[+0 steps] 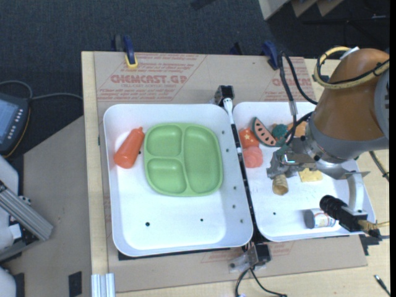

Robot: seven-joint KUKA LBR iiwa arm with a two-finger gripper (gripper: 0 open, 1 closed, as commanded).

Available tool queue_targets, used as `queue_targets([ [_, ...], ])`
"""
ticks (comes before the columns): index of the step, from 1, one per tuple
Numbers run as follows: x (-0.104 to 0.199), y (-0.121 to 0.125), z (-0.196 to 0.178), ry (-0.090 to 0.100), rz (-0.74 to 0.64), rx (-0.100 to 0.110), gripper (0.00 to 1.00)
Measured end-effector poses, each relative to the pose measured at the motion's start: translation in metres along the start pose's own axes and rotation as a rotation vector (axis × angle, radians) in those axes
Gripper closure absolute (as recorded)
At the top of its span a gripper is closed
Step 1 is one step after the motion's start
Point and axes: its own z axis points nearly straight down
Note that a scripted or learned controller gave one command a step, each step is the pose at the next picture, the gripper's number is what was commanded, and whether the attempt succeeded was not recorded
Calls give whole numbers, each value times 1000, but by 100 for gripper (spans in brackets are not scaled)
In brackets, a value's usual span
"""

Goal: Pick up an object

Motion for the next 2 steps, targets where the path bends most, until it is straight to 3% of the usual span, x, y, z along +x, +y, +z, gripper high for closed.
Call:
queue_targets([
  [1,-1,-4,15,-1,2,1,100],
  [2,-5,-1,-2,-2,2,-5,100],
])
